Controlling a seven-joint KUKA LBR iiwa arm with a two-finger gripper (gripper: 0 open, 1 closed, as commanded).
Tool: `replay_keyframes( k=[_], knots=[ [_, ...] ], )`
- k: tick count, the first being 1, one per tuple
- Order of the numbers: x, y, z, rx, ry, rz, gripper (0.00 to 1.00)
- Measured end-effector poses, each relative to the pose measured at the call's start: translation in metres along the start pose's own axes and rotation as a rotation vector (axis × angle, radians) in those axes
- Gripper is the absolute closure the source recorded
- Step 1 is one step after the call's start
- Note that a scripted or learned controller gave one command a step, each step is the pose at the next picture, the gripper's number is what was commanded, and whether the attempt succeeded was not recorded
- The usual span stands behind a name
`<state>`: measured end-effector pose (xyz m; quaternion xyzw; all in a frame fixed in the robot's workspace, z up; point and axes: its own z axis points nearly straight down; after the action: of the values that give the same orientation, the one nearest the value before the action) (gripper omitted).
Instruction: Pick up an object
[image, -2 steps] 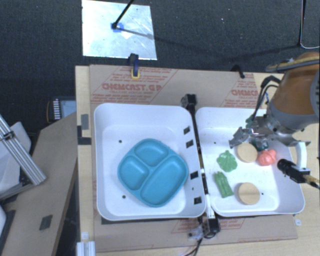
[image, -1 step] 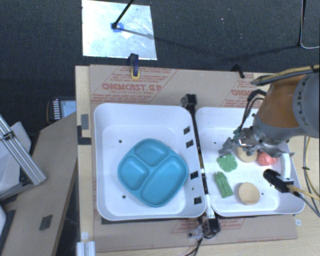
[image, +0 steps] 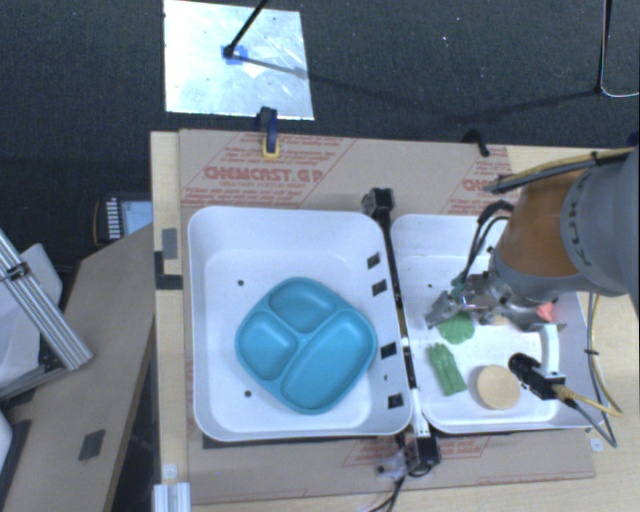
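Over the right bin (image: 425, 250), the hand (image: 452, 308) hung just above a green leafy piece (image: 457, 329); I could not tell its grip. Nearby lay a green pickle (image: 447, 368) and tan disc (image: 496, 387), while the left bin (image: 215, 260) held a blue divided plate (image: 306, 343).

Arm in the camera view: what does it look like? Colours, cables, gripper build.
The arm is a thick grey cylinder with an orange-brown band above the wrist. Dark cables loop along its left side and run down toward the gripper, which is a small silver-grey metal assembly. A yellowish cable trails along the arm's top edge.
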<state>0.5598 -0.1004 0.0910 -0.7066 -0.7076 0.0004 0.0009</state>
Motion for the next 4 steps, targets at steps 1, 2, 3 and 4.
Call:
replay_keyframes(
  k=[1, 2, 3, 4],
  knots=[
    [0.000, 0.001, -0.013, -0.003, -0.001, 0.000, 1.00],
    [-0.003, 0.001, -0.056, -0.006, -0.001, -0.001, 1.00],
    [-0.010, 0.000, -0.118, -0.009, -0.002, -0.002, 1.00],
    [-0.010, 0.001, -0.119, -0.004, -0.001, -0.002, 1.00]
  ],
)
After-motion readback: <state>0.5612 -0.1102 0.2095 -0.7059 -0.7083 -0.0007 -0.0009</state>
